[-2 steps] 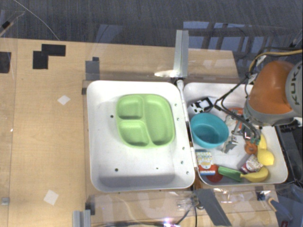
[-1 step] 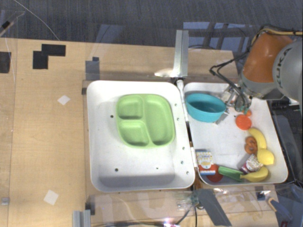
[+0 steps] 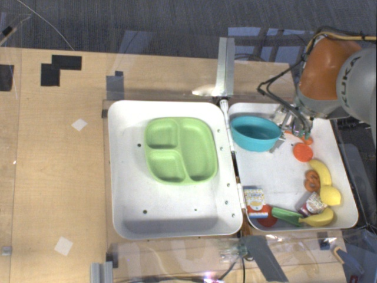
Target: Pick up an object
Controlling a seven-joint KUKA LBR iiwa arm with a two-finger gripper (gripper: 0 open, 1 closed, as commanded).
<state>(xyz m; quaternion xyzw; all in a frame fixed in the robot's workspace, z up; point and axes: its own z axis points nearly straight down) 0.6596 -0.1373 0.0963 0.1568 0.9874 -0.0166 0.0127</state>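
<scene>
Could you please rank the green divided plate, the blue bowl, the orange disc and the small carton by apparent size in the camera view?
1. green divided plate
2. blue bowl
3. small carton
4. orange disc, though it looks close to the carton.

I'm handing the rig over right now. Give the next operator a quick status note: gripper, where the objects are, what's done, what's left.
Gripper: low over the far end of the right bin, beside the blue bowl; nothing seen between its fingers.
Right bin: blue bowl, orange disc, and a cluster of yellow banana-like pieces, a green piece and a small carton at the near end.
Left bin: green divided plate.
Done: nothing lifted.
Left: grasp and lift one object.
</scene>
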